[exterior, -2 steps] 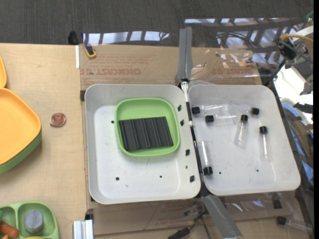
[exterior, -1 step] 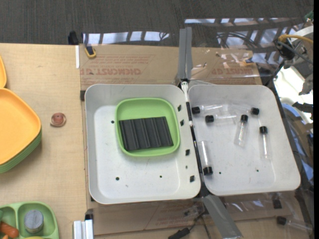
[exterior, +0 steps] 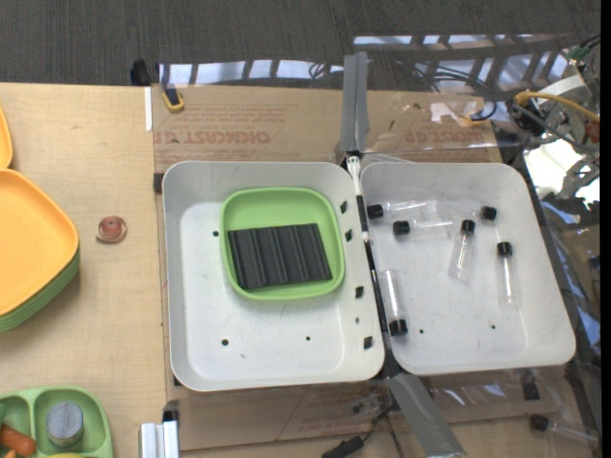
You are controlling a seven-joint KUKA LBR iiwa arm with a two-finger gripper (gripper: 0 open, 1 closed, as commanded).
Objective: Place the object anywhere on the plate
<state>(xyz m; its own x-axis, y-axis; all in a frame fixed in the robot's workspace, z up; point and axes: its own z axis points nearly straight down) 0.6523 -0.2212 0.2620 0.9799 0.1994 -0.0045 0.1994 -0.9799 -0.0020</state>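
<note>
A square green plate point(exterior: 279, 199) with rounded corners sits in the upper middle of the left white bin point(exterior: 267, 356). A dark grey ribbed rectangular object point(exterior: 280, 255) lies flat on the plate, covering most of its floor and reaching its front edge. In the right white bin point(exterior: 482, 346) lie several clear tubes with black caps, one along the left wall point(exterior: 391, 300), one near the middle point(exterior: 462, 248) and one further right point(exterior: 505, 269).
Stacked orange plates point(exterior: 29, 246) rest on the wooden bench at far left, with a small red knob point(exterior: 112, 227) beside them. A green compartment tray point(exterior: 52, 426) sits at the bottom left. Cardboard point(exterior: 248, 132) lies behind the bins, and cables point(exterior: 558, 113) crowd the upper right.
</note>
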